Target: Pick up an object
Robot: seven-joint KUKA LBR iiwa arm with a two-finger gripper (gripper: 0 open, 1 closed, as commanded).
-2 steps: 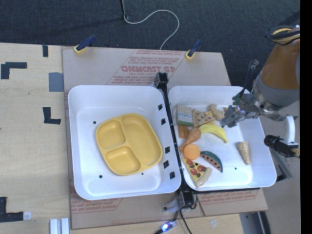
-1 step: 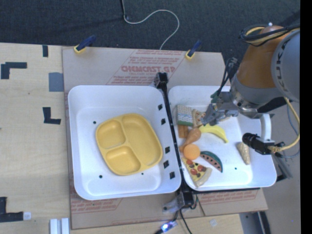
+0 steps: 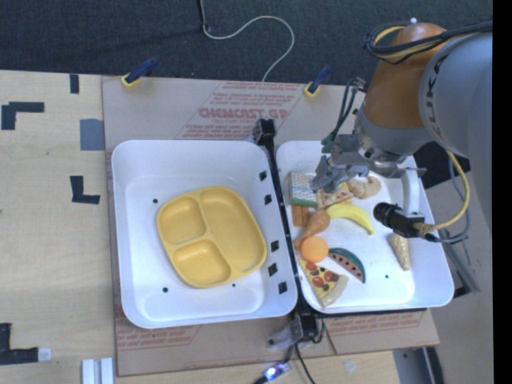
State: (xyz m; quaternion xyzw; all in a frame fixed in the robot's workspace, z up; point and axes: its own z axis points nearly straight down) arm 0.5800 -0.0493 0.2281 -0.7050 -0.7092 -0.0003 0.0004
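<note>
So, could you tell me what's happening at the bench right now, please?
The grey arm has reached into the right bin, with its gripper low over the toy food crowded at the bin's far end, near a banana and a cracker-like piece. Whether it has grasped anything can't be seen. A pizza slice, an orange ball and a watermelon slice lie nearer. The left bin holds a yellow divided tray.
</note>
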